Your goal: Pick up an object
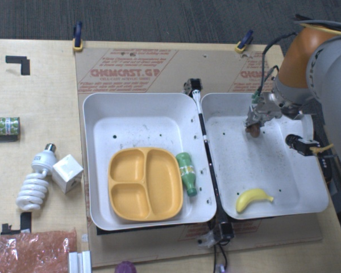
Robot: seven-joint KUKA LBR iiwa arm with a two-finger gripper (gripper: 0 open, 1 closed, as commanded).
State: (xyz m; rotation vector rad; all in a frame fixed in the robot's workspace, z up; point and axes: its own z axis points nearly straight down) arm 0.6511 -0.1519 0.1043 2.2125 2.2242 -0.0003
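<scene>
A curved, smooth yellow banana lies at the near edge of the right bin, a shallow white tray with rounded corners. The gripper hangs over the far part of that same bin, well apart from the banana, which sits nearer and slightly left of it. A small brownish thing shows at its tip, too small to identify. In the left bin rests a matte orange three-compartment plate, with a green plastic bottle lying just beside its right rim.
</scene>
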